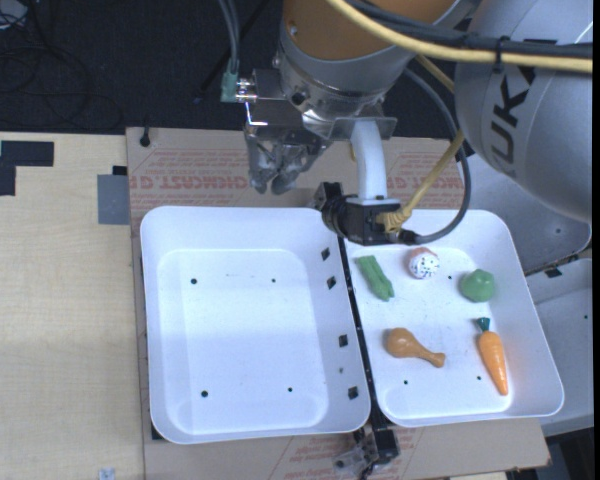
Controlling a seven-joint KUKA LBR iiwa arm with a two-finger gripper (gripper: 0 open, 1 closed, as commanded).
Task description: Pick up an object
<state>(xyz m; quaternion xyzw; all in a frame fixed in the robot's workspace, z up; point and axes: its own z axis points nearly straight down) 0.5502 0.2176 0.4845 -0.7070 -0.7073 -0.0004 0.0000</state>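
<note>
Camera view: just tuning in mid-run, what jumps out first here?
The big grey arm with its orange band looms over the top, its gripper hanging above the far edge of the left bin. The colour is all in the right bin: a toy carrot, a chicken drumstick, a green pepper, a green pod-shaped vegetable and a white speckled ball.

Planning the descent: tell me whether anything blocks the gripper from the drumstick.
Nothing visible does. The gripper hangs above the bench behind the left bin; the drumstick lies uncovered in the right bin, apart from the green pod and carrot.
</note>
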